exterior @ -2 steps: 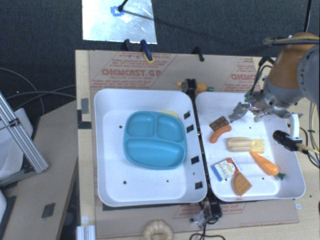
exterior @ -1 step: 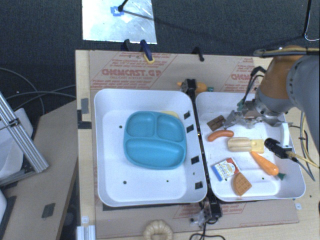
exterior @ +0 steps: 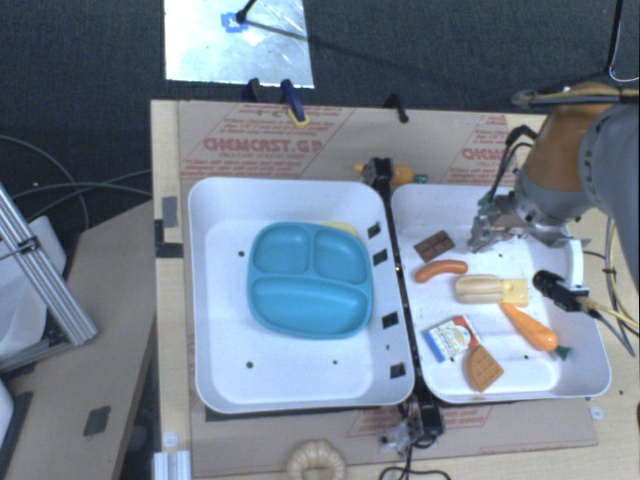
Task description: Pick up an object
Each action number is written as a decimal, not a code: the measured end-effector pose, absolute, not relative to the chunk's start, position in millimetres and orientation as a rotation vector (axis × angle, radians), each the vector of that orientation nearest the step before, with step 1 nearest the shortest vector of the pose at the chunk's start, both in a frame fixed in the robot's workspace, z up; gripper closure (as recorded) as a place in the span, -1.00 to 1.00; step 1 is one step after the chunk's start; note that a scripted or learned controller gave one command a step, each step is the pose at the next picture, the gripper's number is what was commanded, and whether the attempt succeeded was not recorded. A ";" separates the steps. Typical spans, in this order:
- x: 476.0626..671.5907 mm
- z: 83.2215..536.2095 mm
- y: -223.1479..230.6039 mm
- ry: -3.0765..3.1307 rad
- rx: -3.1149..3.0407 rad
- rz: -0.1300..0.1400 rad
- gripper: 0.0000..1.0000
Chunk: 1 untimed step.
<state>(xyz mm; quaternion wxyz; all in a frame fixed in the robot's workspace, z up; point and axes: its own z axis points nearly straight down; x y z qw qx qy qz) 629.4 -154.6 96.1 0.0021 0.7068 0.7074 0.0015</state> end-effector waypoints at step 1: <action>630.3 157.6 -146.7 2.222 2.211 0.008 1.00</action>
